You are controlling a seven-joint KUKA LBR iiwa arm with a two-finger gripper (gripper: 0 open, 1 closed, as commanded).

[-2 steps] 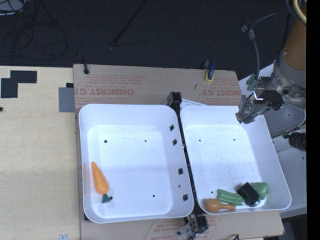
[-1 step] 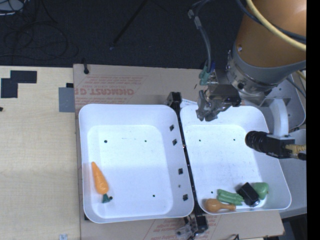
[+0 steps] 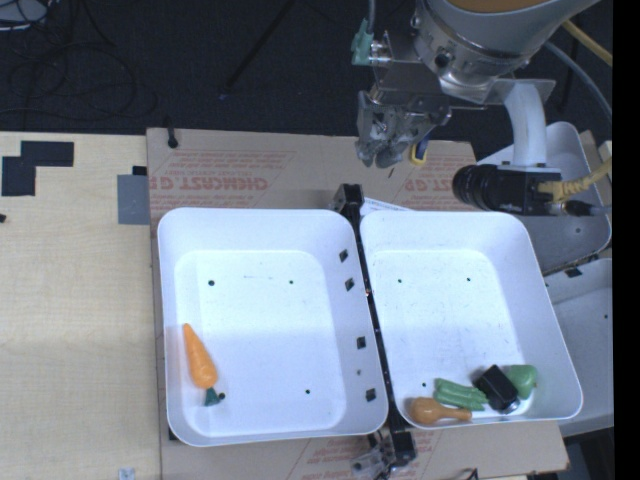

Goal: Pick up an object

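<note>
The arm (image 3: 500, 13) has a rounded grey housing with a broad orange band above the wrist. Below it sits a stepped silver metal flange. The tool (image 3: 390, 148) is a compact grey metal assembly with a small teal fitting and thin cables alongside.

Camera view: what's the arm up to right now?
The gripper hangs above the bench behind the two bins, with nothing between its fingers. A toy carrot lies in the left bin. The right bin has a green pod, a black block and an orange piece in its near corner.
</note>
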